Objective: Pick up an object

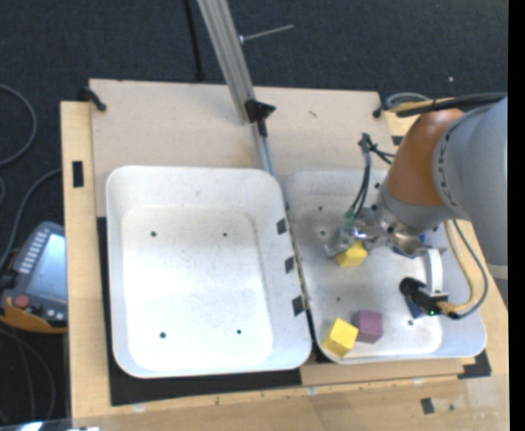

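I am hovering the claw (347, 241) right at the small yellow plastic block (353, 257) just below it; its opening I cannot tell. It is looking light, rigid, slightly slick: I'm favouring its flat opposite faces.

Even, fairly bright overhead light; the white bins (199, 187) glare slightly, shadows are soft, and the picture is mildly grainy.

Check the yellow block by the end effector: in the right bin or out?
In. The yellow block lies on the right bin floor, beside the end effector.
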`<action>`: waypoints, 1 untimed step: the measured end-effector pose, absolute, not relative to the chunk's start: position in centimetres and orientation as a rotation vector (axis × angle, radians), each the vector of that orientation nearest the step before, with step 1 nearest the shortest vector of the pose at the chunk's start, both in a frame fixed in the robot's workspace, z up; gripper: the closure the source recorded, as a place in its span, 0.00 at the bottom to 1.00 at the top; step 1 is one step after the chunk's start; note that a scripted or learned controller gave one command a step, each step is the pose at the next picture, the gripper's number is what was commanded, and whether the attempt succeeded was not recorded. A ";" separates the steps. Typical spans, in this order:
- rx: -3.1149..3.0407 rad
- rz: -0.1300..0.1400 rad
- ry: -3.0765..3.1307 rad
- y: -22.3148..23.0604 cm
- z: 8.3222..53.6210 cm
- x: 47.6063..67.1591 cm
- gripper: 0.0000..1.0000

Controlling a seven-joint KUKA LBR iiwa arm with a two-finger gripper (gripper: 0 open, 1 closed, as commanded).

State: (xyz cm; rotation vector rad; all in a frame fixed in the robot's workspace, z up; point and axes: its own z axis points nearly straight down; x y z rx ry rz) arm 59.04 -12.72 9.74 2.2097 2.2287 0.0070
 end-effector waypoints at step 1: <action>2.208 0.012 2.227 -5.8 20.2 60.2 1.00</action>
